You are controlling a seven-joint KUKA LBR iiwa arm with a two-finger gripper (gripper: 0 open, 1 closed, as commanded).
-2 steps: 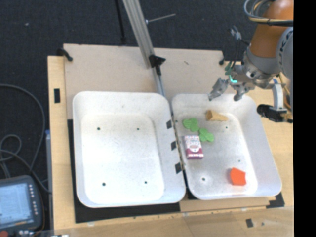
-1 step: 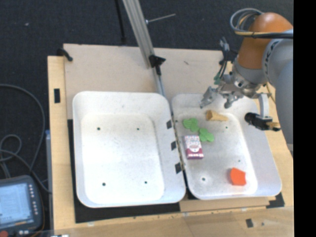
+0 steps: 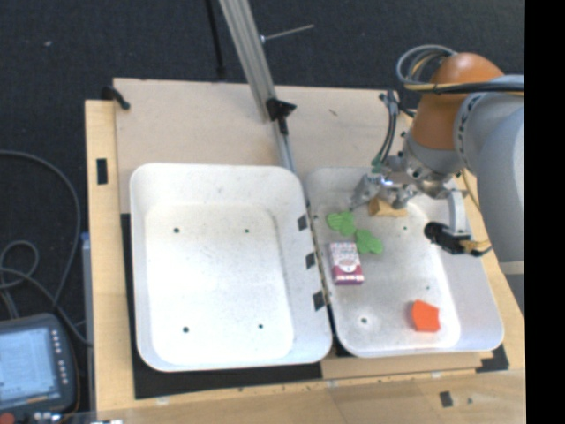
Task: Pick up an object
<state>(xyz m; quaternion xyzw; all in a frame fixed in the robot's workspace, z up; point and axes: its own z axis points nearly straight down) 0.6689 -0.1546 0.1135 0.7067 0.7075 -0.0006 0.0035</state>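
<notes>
Hovering low, the gripper (image 3: 378,193) touches a tan block (image 3: 388,207); its state is unclear.

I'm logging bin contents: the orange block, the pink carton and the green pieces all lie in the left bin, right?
Not quite: the camera view shows the orange block, the pink carton and the green pieces all lying in the right white bin, not the left white bin.

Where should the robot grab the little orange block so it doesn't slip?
Best guess: come straight down from above and pinch the orange block across its two opposite flat sides. It lies alone near the right bin's front corner, with open floor around it, so the fingers should fit.
</notes>
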